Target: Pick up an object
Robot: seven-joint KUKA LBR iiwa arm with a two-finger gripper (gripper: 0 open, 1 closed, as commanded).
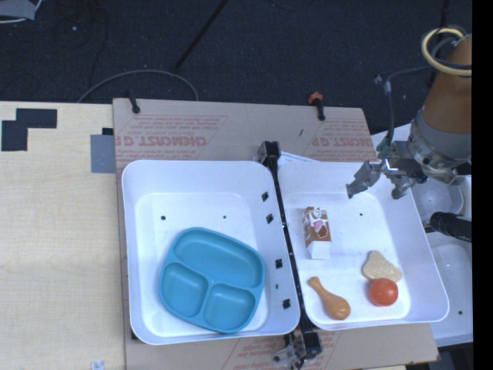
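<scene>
The gripper is hovering over the right bin's far corner, fingers spread wide and holding nothing, well apart from the small carton.

I see the gripper spread open above the right bin's far edge, with carton, drumstick, tomato inside; blue tray in the left bin.

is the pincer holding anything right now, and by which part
Nothing is held. The pincer hangs open above the right bin's far edge, apart from the carton.
</scene>
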